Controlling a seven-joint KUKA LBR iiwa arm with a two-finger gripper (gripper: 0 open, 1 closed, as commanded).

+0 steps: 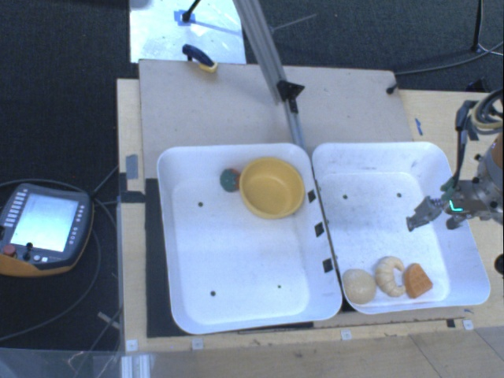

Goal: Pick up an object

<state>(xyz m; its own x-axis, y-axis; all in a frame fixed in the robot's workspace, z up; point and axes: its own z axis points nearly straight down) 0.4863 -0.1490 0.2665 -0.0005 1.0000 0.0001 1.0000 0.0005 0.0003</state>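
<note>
We see 2 shallow white bins side by side on the bench (346, 101). The left bin (236, 290) carries a yellow bowl (272, 187) near its far edge, toward the far right corner, standing upright with its opening up. A small dark green ball (229, 180) sits just beside the bowl on its left, touching or nearly touching its rim.

The right bin (378, 179) carries 3 things in a row along its near edge. A pale round roll (359, 286) lies by the near left corner. A curled, croissant-shaped piece (389, 276) lies just to its right, and an orange wedge (416, 280) follows, touching or almost touching the croissant. Any of these could serve as the thing to pick up; none is between the fingers.

The gripper (421, 215) comes in over the right edge of the right bin, about halfway along that edge, above the bare floor of the bin and well apart from the 3 things near the front. A small green light shows on its body. We cannot tell whether its jaws are spread or pressed together; they are too small and dark to read.

Off the bench, on the dark floor to the left, lies a teach pendant (43, 228) with a lit screen.
</note>
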